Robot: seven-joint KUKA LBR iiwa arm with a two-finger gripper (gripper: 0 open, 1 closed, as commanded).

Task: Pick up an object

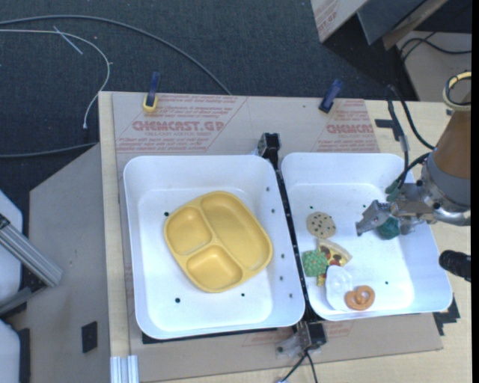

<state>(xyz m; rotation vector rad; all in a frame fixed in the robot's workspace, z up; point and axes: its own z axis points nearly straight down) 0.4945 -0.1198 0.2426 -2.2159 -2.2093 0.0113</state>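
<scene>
While my pincer [380, 221] hangs over the right bin [299, 170], its fingers close around a teal object [388, 229].

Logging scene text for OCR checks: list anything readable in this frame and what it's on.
"CHEMCAST GP", red print on the brown board behind the left bin, faint, so the reading is approximate.
Same red print on the board behind the right bin, around: too blurred to confirm.
Cardboard box at the top edge: red marks, unreadable.
</scene>
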